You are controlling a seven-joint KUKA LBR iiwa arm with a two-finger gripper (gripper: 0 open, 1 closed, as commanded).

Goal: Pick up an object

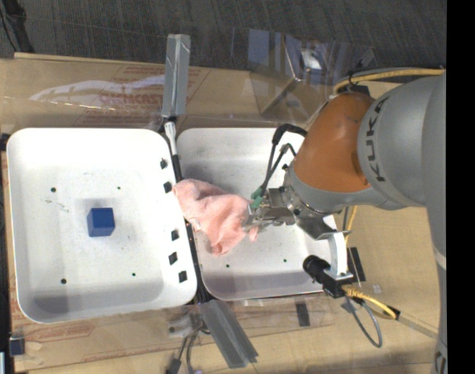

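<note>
While the grey arm (401, 146) with its orange band (334, 150) reaches in over the right bin (221, 150), its gripper (256, 213) sits low against the right-hand edge of a crumpled pink cloth (215, 215) that lies in that bin. The cloth rests on the bin's floor toward its left wall, one corner lapping up near the divider between the two bins, and its right end bunches up where it meets the gripper. Whether the jaws are open, closed or pinching the fabric cannot be told: the wrist and a small green part on the gripper cover the spot where the fingertips would meet the cloth. Left of the right bin stands the left bin (34, 154), touching it along the shared side, and on its floor sits a small blue cube (101, 221), well apart from the cloth and from the gripper. Beyond the right bin's near-right corner, a black fitting (321, 273) and a yellow-tipped cable (373, 306) trail off the arm over the brown bench (81, 92).
</note>
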